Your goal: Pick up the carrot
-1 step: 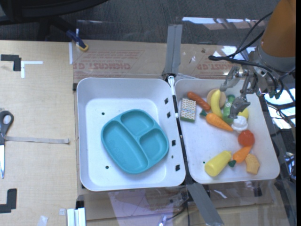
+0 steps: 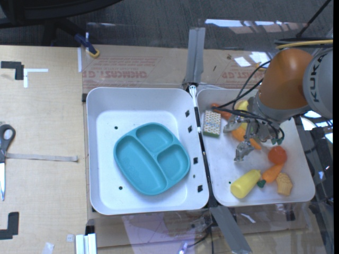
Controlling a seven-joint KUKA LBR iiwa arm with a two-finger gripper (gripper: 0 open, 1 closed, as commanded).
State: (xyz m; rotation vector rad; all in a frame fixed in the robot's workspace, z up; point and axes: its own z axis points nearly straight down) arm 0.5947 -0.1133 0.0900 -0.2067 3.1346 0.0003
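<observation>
The yellow toy [image 2: 245, 184] lies at the right bin's [image 2: 222, 192] near edge, with the carrot [image 2: 272, 172] just beside it, then a tan piece [image 2: 284, 184] and a red ball [image 2: 277, 154]. The gripper [image 2: 244, 148] hangs above, left of the ball; I cannot tell its finger state. The left bin [image 2: 100, 189] holds a blue divided plate [image 2: 152, 158].

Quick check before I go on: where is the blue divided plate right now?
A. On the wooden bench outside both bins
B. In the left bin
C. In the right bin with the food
B: the plate lies flat in the left bin, apart from the food in the right bin.
</observation>
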